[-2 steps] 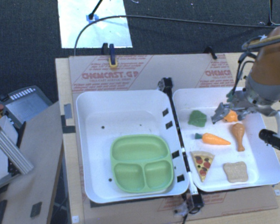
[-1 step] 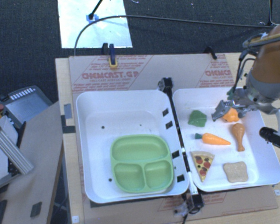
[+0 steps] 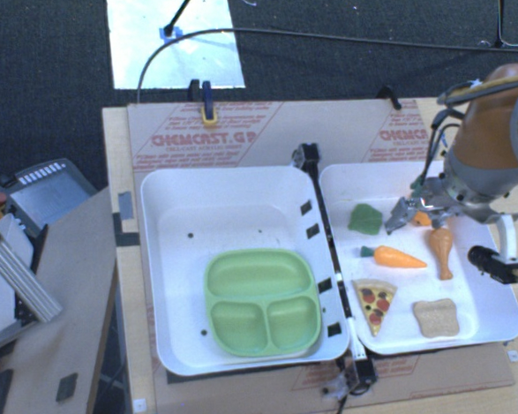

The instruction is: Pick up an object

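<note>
A robotic gripper [image 3: 407, 211], its fingers too blurred to judge, hovers low over the right bin [image 3: 506, 317] between a green toy [image 3: 365, 219] and a drumstick [image 3: 441, 249], above a carrot [image 3: 398, 256].

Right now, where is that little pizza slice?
The pizza slice lies near the front edge of the right bin, just below the carrot and left of the bread slice.

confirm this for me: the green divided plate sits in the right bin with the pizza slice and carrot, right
Not quite. The camera view shows the green divided plate in the left bin; the pizza slice and carrot do lie in the right bin.
</note>
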Motion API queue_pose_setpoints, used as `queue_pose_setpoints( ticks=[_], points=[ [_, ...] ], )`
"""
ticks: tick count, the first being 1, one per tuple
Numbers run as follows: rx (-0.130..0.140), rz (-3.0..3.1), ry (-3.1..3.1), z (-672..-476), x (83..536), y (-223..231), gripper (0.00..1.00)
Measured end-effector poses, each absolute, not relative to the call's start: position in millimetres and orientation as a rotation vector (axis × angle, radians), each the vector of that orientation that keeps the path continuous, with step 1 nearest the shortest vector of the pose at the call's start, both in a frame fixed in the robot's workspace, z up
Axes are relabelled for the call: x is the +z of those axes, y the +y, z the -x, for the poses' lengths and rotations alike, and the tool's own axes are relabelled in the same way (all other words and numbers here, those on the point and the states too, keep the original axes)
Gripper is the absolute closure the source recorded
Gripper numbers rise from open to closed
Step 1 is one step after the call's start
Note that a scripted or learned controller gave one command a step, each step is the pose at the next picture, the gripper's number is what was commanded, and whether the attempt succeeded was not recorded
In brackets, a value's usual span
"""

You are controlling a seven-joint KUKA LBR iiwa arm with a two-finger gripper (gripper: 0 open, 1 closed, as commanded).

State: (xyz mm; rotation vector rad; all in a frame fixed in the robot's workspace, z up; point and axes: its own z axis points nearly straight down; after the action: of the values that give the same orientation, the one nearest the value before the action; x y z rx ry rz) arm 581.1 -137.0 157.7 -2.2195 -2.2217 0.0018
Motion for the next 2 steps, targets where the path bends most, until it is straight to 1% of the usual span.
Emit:
queue_pose_setpoints(
  ticks=[2],
  points=[
    [0.001,2.219,-2.221,-582.4,83,-134,0.0]
  ],
)
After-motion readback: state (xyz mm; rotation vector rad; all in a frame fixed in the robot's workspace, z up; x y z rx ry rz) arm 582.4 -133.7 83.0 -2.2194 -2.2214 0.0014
